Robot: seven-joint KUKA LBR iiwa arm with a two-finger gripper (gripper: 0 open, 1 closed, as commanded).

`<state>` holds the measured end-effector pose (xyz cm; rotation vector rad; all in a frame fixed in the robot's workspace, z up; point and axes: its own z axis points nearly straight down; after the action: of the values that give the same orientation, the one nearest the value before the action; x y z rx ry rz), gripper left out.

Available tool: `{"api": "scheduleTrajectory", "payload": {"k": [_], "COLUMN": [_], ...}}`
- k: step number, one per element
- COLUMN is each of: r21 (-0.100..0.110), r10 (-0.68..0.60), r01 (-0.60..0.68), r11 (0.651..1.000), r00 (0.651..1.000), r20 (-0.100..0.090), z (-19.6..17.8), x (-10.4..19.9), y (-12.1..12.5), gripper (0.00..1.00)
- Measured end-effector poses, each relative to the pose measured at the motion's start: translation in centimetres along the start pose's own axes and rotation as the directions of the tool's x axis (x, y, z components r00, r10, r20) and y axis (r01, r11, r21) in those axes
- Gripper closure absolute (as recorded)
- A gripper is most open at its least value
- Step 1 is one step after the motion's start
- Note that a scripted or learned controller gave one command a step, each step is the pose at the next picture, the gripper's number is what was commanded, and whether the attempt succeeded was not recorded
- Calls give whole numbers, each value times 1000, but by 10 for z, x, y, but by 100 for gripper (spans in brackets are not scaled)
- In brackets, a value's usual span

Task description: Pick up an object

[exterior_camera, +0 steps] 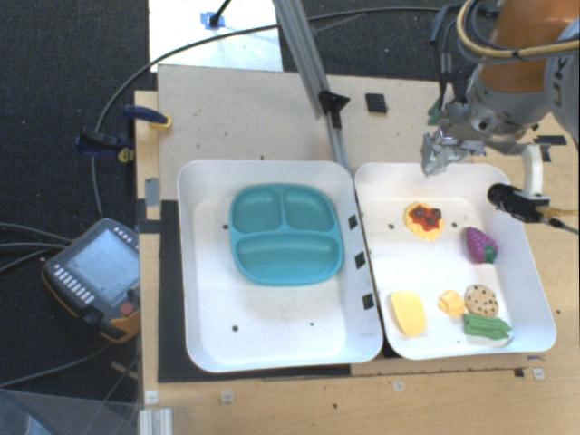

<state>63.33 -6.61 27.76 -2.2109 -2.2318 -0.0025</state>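
Note:
My gripper [435, 161] hangs over the far edge of the right bin [381, 243], with nothing visible between its fingers. Just in front of it lies a small pizza slice [423, 219] with red topping. A purple grape bunch [479, 244] rests toward the bin's right side. Along the near side sit a yellow block [408, 314], a small orange piece [450, 302], a chocolate chip cookie [480, 299] and a green bean pod [487, 327].
The left bin [204, 279] holds a teal divided plate [285, 234]. A slanted metal pole [304, 48] rises behind the bins. A teach pendant [95, 275] lies off the bench at the left, with cables around it.

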Motion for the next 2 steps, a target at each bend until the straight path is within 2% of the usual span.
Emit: {"api": "scheduleTrajectory", "payload": {"k": [1,2], "r21": [0,0], "r10": [0,0], "r01": [0,0], "r11": [1000,1000], "r00": [1000,1000], "r20": [0,0], "z": [-1,15], "x": [48,96], "y": [-11,-15], "gripper": [100,100]}}
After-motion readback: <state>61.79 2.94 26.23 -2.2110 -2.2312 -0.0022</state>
